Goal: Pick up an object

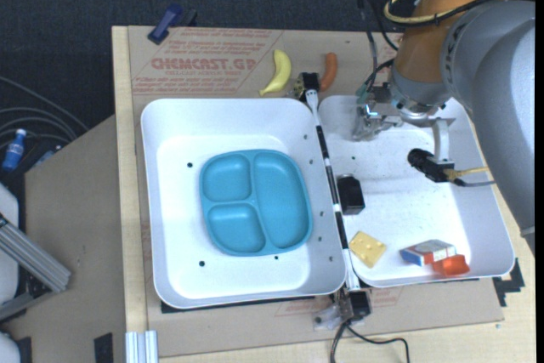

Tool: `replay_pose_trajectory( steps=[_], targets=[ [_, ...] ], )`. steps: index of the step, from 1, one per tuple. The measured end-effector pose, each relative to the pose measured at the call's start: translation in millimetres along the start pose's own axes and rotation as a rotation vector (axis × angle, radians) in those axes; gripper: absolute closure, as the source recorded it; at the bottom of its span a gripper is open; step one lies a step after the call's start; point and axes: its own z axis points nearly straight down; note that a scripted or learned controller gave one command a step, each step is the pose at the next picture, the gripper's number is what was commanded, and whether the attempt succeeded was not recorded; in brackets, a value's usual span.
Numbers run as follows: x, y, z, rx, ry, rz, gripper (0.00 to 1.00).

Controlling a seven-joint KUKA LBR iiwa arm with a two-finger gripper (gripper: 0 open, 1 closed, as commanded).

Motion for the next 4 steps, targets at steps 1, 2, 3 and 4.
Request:
replay_pose_trajectory(
  steps=[1, 2, 3, 4],
  targets=[
    [0, 1, -11, -0.002, 0.000, 0.000, 1.00],
    [0, 1, -21, -0.004, 0.000, 0.000, 1.00],
    [79, 1, -102, -0.006, 0.000, -0.002, 1.00],
    [78, 1, -111, -0.004, 0.000, 0.000, 1.00]
  ],
)
